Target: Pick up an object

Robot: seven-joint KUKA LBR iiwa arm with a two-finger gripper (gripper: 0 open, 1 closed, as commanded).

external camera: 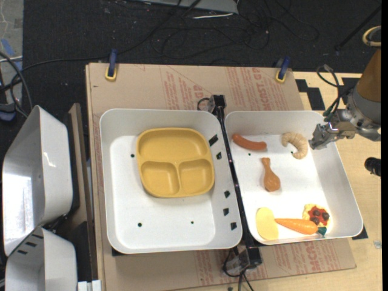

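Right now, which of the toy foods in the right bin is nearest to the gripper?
The pale croissant, lying at the bin's far right corner, just left of the gripper. The sausage, drumstick and carrot all lie farther away.

Right white bin [339, 180]: open floor at centre, pale curled shrimp [296, 143] at the far rim, orange carrot [296, 225] and yellow disc [265, 223] along the near wall.

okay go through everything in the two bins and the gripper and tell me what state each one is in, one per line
Yellow divided plate: flat in the left bin, compartments bare.
Sausage: lying flat, right bin.
Croissant: lying by the gripper, apart from it.
Drumstick: lying flat, mid-bin.
Carrot: lying on its side, tip touching the yellow slice.
Pizza piece: flat, front corner.
Gripper: over the right bin's far edge, holding nothing.
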